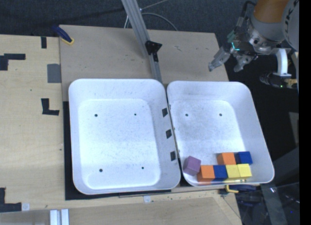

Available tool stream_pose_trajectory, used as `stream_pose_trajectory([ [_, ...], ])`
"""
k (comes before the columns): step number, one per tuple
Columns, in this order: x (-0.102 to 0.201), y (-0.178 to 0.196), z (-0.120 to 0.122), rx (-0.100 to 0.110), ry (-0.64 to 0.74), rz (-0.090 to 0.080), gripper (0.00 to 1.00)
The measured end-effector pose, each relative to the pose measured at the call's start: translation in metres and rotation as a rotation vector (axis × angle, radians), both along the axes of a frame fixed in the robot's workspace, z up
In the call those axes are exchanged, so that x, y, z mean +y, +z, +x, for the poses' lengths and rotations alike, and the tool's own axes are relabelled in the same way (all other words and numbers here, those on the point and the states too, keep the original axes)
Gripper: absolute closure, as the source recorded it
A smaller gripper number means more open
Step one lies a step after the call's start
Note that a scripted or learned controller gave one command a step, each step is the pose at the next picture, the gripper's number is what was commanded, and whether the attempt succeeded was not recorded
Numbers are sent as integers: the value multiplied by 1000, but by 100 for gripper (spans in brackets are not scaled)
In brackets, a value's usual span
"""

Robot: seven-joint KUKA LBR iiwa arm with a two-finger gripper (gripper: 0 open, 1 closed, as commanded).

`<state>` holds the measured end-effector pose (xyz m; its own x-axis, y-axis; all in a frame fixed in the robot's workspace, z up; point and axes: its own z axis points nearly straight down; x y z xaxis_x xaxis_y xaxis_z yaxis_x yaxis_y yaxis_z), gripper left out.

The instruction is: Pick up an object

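Gripper (227, 62): fingers spread, nothing between them; you find it above the far right corner of the right bin (252, 103), outside its rim. Blocks, well apart from the gripper, sit along that bin's near wall: purple block (193, 164) leftmost, then two touching rows, orange block (207, 172), blue block (220, 171) and yellow blocks (238, 171) in front, another orange block (226, 159) and blue block (244, 158) behind. Slanted metal post (137, 22) stands to the gripper's left. Left bin (116, 90) adjoins the right one. You have open floor across the right bin's far half.
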<state>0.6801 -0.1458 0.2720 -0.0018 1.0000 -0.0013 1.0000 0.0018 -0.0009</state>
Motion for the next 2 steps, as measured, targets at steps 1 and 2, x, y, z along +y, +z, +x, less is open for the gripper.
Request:
stream_pose_trajectory([
  [1, 18, -85, 0, 9, 0, 2, 0],
  [2, 17, -80, 1, 1, 0, 0, 0],
])
